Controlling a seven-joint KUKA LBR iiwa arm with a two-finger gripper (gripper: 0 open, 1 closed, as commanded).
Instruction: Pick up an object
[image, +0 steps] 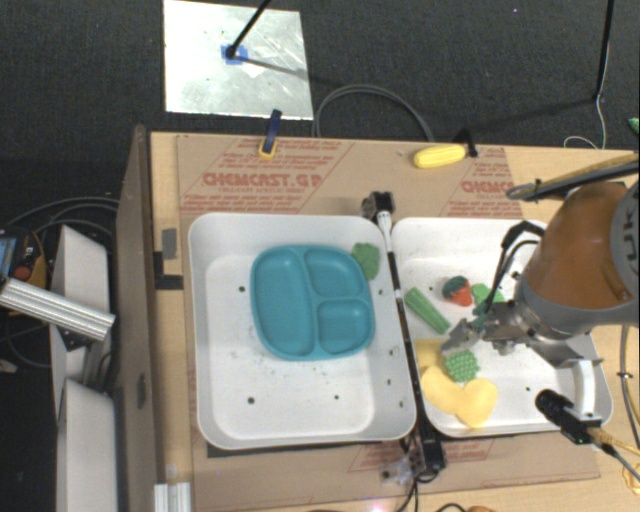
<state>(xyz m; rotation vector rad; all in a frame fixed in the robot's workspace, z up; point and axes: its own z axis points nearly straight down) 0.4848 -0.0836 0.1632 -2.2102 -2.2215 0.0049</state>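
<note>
You've got two shallow white plastic bins side by side on the cardboard-covered bench. The left bin holds a teal plastic divided plate w/ three compartments, and a dull green rounded item sits at the plate's upper right corner, touching or just beside it. The grey arm w/ orange band comes in from the right over the right bin. Its gripper hangs low over the bin's middle, right above a small green textured object; you can't tell whether the fingers are apart or closed, nor whether they touch that object, since the wrist blocks it. Just below lies a yellow soft lumpy toy, touching the textured piece. A flat green bar-shaped piece lies tilted left of the gripper, near the divider. A small red-and-dark-green round item sits up-right of the bar. A yellow banana-shaped toy rests on the cardboard beyond the bins
</note>
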